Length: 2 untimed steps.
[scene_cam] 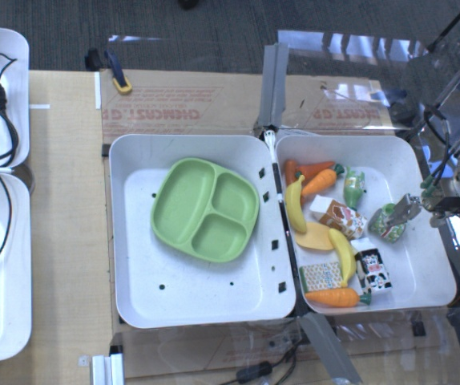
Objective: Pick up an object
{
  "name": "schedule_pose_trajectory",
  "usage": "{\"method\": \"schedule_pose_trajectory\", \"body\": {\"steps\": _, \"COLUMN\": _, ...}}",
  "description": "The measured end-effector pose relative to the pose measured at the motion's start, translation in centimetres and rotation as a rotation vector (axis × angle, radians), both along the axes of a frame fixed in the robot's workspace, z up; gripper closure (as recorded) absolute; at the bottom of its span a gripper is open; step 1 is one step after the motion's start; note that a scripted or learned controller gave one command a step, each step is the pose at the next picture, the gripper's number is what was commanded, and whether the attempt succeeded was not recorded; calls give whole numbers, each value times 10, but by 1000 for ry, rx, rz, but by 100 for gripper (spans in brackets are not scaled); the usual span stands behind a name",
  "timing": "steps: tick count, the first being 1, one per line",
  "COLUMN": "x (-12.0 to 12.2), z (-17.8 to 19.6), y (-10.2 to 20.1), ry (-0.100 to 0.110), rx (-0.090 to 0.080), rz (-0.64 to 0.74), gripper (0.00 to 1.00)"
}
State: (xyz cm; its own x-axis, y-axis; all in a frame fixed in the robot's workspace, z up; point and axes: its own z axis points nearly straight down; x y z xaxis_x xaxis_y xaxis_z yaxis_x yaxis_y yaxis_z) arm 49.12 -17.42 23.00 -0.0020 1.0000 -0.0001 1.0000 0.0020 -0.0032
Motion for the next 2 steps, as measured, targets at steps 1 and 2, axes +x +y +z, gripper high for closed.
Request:
{"method": "schedule_pose_trajectory", "body": {"steps": 1, "x": 0, "z": -94, "y": -3, "ry": 0, "rx": 1, "rz": 46, "gripper": 0}}
{"method": "schedule_pose_trajectory", "body": {"steps": 2, "x": 20, "z": -140, "y": 7, "ry": 1, "rx": 1, "rz": -74, "gripper": 0}}
